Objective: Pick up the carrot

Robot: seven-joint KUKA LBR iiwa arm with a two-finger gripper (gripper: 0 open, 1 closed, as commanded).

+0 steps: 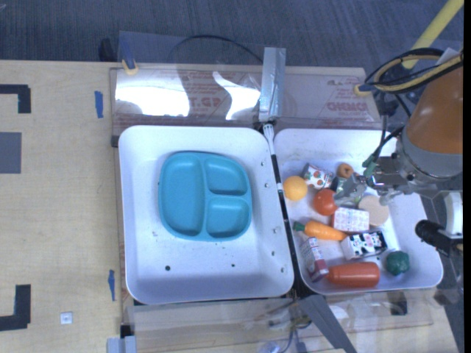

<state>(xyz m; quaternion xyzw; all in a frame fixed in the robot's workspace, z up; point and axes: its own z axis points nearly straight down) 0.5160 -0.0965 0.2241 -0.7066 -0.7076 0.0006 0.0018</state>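
Locating carrot (324, 232): you see it lower-left of the gripper (354, 186), apart.
Gripper grip: cannot tell.

High slanted view over both bins (132, 219).

Right bin (434, 271): crowded; carrot (324, 232) hemmed by tomato (324, 201), white carton (350, 218), bottle (315, 257). Left bin (140, 256): open rim margins around blue plate (204, 195).

Two bins sit side by side on the worktop (59, 197). The left bin (140, 271) holds a divided plate (204, 195) at its centre. In the right bin (430, 271), the carrot (324, 232) lies left of centre, a sausage (353, 273) near the front edge.
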